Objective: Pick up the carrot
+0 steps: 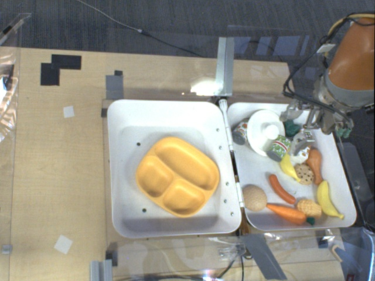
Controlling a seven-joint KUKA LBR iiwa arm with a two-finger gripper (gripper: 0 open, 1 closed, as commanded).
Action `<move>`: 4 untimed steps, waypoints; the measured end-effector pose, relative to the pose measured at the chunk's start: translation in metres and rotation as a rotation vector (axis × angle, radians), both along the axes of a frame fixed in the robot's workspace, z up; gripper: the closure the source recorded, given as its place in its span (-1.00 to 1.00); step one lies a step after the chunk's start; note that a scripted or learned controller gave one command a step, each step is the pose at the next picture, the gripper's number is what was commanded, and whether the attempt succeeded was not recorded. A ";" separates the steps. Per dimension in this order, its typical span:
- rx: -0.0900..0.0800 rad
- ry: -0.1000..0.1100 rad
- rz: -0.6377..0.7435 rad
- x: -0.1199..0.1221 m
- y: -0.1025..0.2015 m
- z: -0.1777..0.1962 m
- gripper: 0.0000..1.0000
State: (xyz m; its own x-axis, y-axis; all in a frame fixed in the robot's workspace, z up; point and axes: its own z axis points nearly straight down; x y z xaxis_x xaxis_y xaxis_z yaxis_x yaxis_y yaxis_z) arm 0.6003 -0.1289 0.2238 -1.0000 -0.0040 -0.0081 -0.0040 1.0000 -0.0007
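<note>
Along the near wall of the right bin (349,215) lies the carrot (286,213), between a beige ball (255,197) and a corn cob (309,207). Gripper (301,144) hovers over the bin's far end above a small can (279,147); finger spread: cannot tell. Best approach, I judge: travel nearward, descend on the carrot's mid-body, straddling its width.

The carrot (286,213) is orange with a green end, the divided plate (177,175) is yellow, both bins (117,157) are white, the counter (53,174) is pale wood.
</note>
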 end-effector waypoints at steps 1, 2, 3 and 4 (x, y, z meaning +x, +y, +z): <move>-0.002 0.001 0.137 -0.060 -0.023 -0.048 -1.00; 0.001 0.001 -0.126 -0.100 -0.018 -0.077 -1.00; 0.003 0.000 -0.360 -0.111 0.008 -0.132 -1.00; 0.003 0.001 -0.361 -0.111 0.007 -0.132 -1.00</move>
